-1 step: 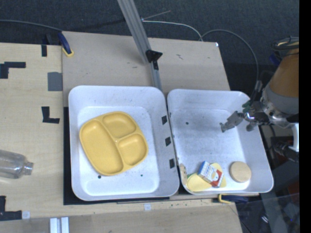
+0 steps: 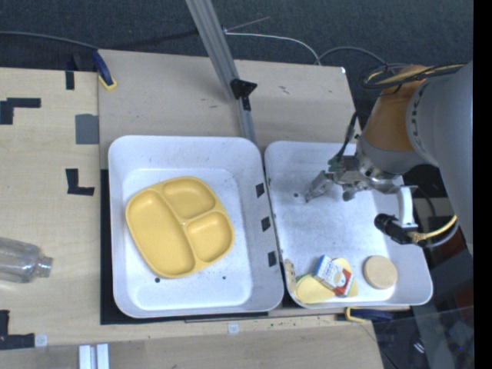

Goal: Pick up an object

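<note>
Your gripper (image 2: 319, 187) hung, jaws spread and bare, over the right bin (image 2: 307, 233). The small packet (image 2: 334, 274) by its near edge looked light and crushable; you'd have pinched its flat sides.

No readable text anywhere. Small packet (image 2: 335, 274) in right bin (image 2: 307, 206) has red/blue/white print, too blurred to make out letters or brand.

Even, fairly bright light here, falling from above. The two shallow white plastic bins (image 2: 192, 148) shine pale with no harsh glare. Soft shadow hugs the yellow three-compartment plastic tray (image 2: 178, 225) toward six o'clock. The pale wooden desk (image 2: 46, 206) looks washed and flat. Dark grey carpet (image 2: 92, 10) at twelve o'clock goes grainy. The whole frame is soft; small details smear.
</note>
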{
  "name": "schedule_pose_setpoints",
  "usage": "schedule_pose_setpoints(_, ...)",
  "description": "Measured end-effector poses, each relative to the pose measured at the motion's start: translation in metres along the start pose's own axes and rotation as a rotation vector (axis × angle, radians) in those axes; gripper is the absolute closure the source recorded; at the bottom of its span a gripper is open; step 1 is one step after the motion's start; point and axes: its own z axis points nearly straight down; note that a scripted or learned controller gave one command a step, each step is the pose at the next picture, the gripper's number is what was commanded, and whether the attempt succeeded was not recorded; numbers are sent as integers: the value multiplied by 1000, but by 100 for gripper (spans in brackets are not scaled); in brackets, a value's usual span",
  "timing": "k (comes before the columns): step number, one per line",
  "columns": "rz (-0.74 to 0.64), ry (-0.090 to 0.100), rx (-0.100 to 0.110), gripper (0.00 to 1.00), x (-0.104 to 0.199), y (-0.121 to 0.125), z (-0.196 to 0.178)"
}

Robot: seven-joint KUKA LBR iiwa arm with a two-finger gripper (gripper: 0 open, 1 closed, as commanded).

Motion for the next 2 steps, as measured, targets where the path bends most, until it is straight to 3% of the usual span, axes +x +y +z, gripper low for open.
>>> schedule_pose_setpoints(1, 1, -1, -5, 0, 22, 34, 28)
schedule_pose_setpoints(2, 7, -4, -3, 0, 2, 2, 26)
